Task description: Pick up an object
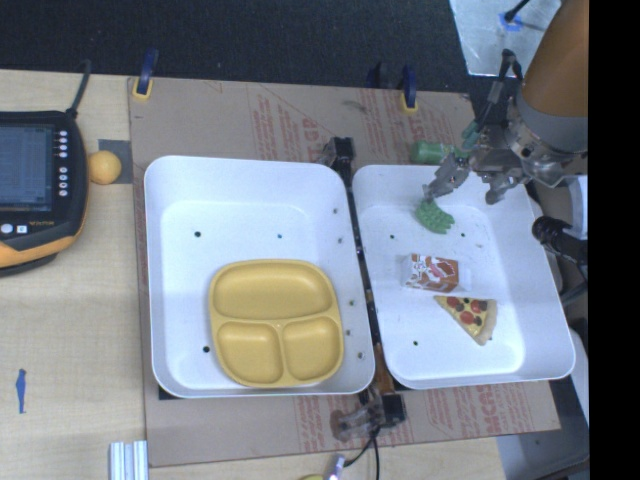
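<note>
The two-finger metal gripper (468, 180) hangs over the far part of the right shallow white plastic bin (540, 348), its two thin fingers (443, 180) spread apart with nothing between them. Just below the nearer fingertip, close to touching it, a small green knobbly toy shaped like a broccoli floret (435, 215) lies on the bin floor. Farther toward the near edge from the fingers lies a small red-and-white printed packet (432, 272), and beyond that, a toy pizza slice with red toppings (468, 316). A pale green cylindrical piece (431, 152) lies on the cardboard just past the bin's far rim, left of the fingers. Well to the left of the fingers, the left white bin (180, 198) holds a yellow plastic three-compartment tray (276, 321).
</note>
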`<state>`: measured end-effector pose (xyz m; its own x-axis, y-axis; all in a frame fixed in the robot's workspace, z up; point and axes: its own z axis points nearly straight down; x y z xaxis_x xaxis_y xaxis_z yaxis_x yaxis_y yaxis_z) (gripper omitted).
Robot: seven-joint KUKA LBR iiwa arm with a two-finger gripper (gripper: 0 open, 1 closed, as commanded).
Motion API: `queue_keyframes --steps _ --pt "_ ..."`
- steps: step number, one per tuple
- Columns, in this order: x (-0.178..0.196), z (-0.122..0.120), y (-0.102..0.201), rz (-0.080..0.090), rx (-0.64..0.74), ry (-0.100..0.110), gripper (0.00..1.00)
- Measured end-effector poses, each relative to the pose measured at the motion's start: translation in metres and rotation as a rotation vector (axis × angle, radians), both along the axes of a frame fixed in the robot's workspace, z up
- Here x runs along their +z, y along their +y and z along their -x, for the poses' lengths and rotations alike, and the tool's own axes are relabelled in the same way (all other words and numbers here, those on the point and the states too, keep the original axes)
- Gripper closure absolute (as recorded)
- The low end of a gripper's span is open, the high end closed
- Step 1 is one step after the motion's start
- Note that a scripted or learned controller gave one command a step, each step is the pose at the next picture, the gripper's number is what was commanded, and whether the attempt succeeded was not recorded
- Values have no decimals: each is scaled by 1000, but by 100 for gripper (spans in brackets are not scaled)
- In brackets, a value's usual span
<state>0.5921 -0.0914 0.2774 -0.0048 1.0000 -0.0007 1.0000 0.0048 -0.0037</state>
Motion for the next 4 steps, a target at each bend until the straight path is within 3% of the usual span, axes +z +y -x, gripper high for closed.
queue_keyframes --steps 1,2,3,4 --pt "-80 5 -48 2 -1 2 0" --pt "-164 29 -42 2 -2 -11 0" --pt "-120 -46 -84 0 -2 -3 0" --pt "-186 0 -60 0 -1 1 0"
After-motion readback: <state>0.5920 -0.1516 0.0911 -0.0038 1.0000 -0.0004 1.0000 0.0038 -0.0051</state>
